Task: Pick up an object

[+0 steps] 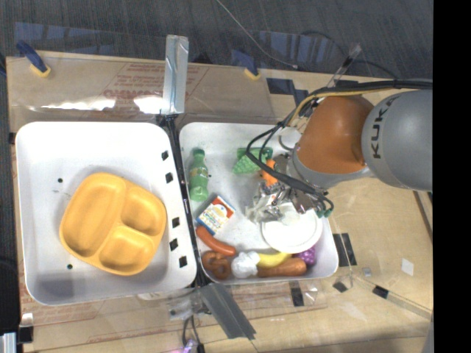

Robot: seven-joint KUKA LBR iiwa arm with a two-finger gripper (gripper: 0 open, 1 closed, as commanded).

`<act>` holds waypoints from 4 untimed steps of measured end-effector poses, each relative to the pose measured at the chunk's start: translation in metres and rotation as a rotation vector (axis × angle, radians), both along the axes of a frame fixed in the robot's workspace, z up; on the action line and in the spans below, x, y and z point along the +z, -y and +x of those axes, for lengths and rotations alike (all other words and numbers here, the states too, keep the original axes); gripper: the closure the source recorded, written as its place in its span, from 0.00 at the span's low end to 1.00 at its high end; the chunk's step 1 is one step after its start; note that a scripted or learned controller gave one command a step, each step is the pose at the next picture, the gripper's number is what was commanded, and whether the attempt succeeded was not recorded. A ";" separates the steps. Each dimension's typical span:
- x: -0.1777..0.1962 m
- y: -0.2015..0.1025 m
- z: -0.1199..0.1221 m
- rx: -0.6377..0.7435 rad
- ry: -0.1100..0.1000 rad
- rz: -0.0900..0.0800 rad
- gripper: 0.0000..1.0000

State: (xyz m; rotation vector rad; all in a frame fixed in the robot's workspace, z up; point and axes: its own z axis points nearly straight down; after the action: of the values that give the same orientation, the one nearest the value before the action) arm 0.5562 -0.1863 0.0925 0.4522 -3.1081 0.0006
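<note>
A grey KUKA arm reaches into the right bin [221,134], its gripper [271,203] low near the bin's middle, directly above the rim of a white plate [293,234] by the right wall; how it is set cannot be told. A green bottle [198,173] lies along the left wall, well left of the gripper, its long axis running front to back

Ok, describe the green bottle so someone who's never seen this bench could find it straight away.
Look in the right-hand white bin, along the wall it shares with the other bin. The green bottle lies there in the upper part, just above a small orange-and-white carton. It is the only clear green thing with a cap.
</note>
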 end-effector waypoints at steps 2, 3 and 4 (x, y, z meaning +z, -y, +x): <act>-0.001 -0.061 -0.011 -0.296 -0.002 0.002 0.00; -0.001 -0.060 -0.030 -0.550 -0.001 0.001 0.00; 0.001 -0.062 0.049 -0.633 0.005 0.000 0.00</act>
State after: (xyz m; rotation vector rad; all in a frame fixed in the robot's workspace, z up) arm 0.6052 -0.1245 0.0933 -0.5381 -3.0996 0.0021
